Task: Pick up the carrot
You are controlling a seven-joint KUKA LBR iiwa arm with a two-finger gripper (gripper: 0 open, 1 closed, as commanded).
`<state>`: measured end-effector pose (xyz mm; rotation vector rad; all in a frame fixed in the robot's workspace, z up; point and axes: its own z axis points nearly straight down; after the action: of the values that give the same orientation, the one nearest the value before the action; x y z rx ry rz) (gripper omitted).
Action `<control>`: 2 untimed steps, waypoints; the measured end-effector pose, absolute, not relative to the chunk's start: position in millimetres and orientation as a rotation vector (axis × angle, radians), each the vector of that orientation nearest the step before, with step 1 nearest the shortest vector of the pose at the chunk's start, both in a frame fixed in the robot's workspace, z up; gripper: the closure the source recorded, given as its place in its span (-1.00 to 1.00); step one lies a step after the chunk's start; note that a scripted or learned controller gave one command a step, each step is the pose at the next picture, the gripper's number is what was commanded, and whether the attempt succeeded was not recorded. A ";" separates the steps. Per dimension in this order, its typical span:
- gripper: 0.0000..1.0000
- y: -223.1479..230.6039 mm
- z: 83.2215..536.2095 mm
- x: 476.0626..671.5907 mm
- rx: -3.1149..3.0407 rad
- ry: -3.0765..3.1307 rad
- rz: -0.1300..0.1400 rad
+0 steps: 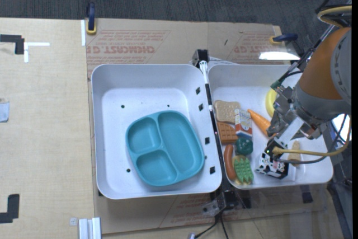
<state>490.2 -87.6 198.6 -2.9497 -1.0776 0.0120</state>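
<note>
The small orange plastic carrot (258, 118) lies in the right-hand shallow white bin (246, 84), near the middle. A tan slice of toy toast (226, 111) is just beside it on the camera view's left, and a yellow piece (271, 101) is close by on the far side. Its long axis runs on a slant, from the narrow end up and to the view's left down to the thick end at the view's lower right.

That thick end meets the grey two-finger gripper (277, 132), which hangs low over the bin right at it, so the carrot stretches away from the tool towards the bin's centre. From here I cannot tell whether the gripper is spread or pressed together, nor whether it touches the carrot. My guess is that a clean grasp needs the tool shifted a little up and to the view's left, over the carrot's middle, and closing across that slanted axis.
</note>
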 end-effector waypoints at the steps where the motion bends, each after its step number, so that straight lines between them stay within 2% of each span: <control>1: 1.00 -96.7 90.8 494.6 -2.937 -1.108 0.003; 2: 1.00 -41.6 190.9 510.6 -3.094 -0.540 0.006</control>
<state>510.6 -41.6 190.9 -3.0942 -0.5403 0.0058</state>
